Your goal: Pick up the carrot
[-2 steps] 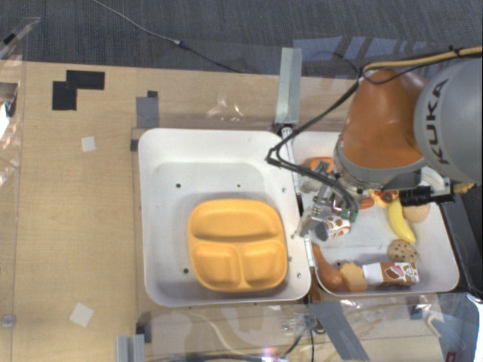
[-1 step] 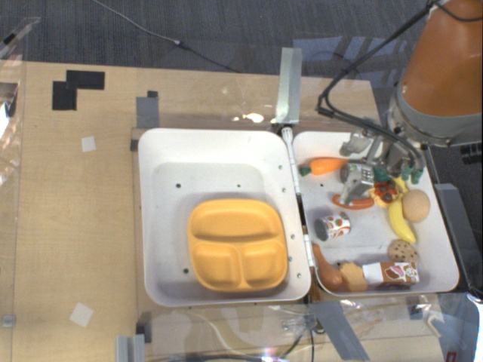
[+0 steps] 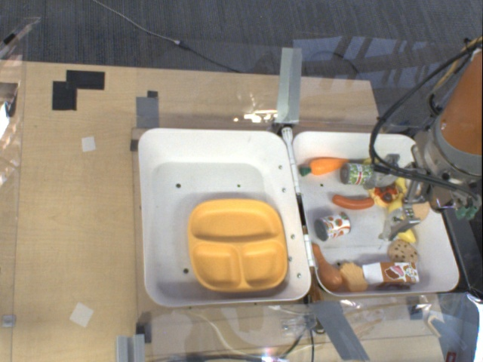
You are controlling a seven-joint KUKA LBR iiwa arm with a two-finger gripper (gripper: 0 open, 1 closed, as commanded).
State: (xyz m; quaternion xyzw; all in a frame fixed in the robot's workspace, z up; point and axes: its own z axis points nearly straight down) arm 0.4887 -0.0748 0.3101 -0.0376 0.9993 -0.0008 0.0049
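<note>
The carrot, orange with a green tip at its left end, lies in the far left part of the right bin, close to the back wall. A green bottle lies just right of it, almost touching. My gripper hangs over the right half of the same bin, about a hand's width to the right of and nearer than the carrot, with nothing seen in it. The grey arm with its orange band comes in from the right edge.
A red sausage, a small can, a bread roll, a brown packet, a cookie and yellow and red toy pieces share the right bin. A yellow divided tray sits in the left bin.
</note>
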